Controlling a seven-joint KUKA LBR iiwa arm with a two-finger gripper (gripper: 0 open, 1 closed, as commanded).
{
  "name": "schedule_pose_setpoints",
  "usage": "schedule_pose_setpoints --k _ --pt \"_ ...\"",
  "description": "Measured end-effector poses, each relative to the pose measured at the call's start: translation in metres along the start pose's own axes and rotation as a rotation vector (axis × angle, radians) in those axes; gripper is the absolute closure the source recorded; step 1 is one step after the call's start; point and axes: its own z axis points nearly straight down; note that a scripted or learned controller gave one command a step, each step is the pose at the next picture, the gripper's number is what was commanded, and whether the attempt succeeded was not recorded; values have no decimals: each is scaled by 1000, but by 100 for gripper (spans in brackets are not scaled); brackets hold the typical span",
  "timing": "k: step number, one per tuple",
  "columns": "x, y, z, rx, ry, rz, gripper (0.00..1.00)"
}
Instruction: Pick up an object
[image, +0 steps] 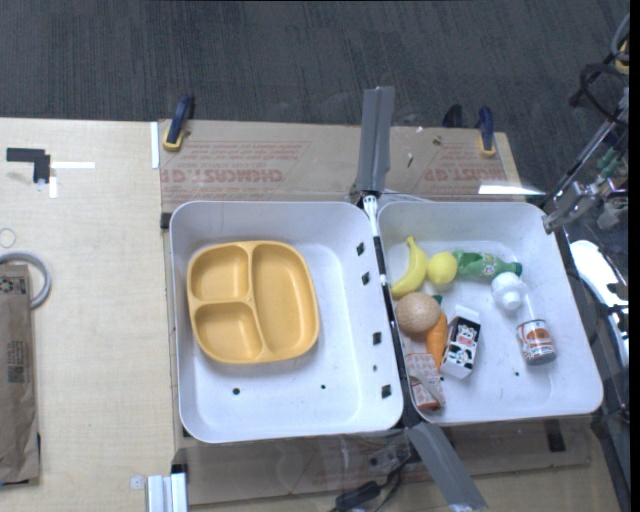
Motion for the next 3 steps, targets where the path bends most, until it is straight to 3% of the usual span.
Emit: schedule_pose_setpoints --k 1,2,3 --pt "61 -11 82 2 2 231 0" --pt "82 -35 227 0 2 227 0" --pt "82 -35 222 6 3 231 100"
